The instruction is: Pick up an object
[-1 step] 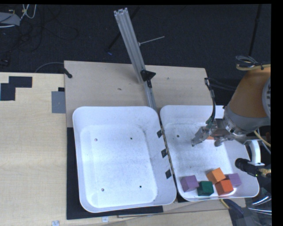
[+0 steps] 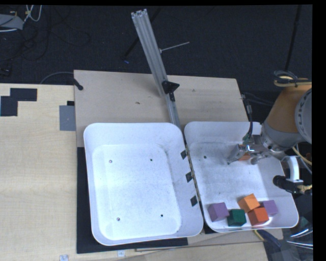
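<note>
robotics lab, plywood bench [image 2: 127, 97], two white bins [image 2: 97, 137], aluminium mast [image 2: 153, 56], loose cables [image 2: 30, 12]

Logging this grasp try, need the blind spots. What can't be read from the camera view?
- Gripper: small and blurred in the camera view; open or shut unreadable.
- Something orange-red beneath the gripper: too small and blurred to identify or call held.
- Arm: cut off by the right edge.
- Red block: partly covered by the orange block.

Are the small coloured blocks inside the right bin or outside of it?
Inside. The purple, green, two orange and second purple blocks all lie clustered on the right bin's floor, at its near edge.
</note>
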Controlling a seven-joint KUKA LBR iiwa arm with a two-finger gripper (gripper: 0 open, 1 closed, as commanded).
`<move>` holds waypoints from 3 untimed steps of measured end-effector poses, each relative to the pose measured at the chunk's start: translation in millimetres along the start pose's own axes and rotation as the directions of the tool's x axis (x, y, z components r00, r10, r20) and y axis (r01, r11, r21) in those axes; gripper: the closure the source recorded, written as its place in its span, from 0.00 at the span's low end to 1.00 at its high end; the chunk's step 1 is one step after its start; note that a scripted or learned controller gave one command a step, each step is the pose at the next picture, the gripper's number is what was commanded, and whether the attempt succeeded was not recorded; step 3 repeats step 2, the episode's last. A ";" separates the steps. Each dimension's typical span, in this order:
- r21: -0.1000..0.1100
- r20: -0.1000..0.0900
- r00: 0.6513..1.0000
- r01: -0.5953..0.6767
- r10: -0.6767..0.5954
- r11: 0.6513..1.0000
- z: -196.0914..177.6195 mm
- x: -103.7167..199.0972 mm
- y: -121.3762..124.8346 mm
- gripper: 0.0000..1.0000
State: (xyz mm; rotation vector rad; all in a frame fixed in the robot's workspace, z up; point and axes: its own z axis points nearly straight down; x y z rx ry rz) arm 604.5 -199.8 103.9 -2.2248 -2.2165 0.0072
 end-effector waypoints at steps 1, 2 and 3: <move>-0.005 -0.002 1.000 0.005 -0.005 1.000 14.0 7.3 48.2 0.00; 0.000 -0.002 1.000 0.003 -0.003 1.000 13.6 -6.1 16.7 0.00; 0.000 -0.002 1.000 0.003 -0.003 1.000 13.6 -6.1 16.7 0.00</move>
